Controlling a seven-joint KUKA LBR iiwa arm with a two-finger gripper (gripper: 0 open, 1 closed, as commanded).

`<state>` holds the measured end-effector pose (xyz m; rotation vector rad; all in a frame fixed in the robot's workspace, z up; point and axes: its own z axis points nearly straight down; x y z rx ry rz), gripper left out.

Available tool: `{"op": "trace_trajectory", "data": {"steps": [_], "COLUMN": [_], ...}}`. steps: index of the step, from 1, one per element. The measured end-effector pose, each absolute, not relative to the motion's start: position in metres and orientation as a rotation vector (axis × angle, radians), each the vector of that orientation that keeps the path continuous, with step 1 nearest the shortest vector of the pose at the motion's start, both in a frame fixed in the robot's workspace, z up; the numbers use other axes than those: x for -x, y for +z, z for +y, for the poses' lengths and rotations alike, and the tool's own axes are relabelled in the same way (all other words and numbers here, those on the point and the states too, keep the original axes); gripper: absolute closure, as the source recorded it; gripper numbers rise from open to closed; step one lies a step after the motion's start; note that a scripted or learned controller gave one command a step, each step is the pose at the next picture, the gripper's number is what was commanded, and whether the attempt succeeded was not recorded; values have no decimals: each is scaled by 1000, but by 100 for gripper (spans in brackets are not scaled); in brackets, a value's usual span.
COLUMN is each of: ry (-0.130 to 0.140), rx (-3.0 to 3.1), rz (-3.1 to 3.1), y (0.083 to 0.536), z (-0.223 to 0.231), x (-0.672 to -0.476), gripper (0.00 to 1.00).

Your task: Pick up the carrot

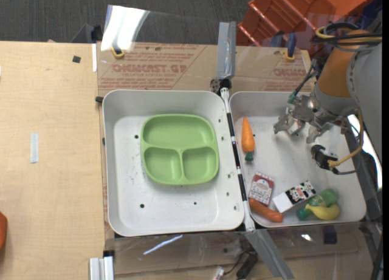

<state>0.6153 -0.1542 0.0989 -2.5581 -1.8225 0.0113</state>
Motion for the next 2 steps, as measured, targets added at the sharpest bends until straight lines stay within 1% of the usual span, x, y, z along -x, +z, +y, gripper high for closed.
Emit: {"op": "trace_trajectory", "data": {"steps": [1, 2], "ry": [17, 17], "rx": [2554, 2554], "rz": [-1828, -1828], "y": [107, 107], "z": [-154, -154], "x": [-615, -615], "gripper": [100, 0]}}
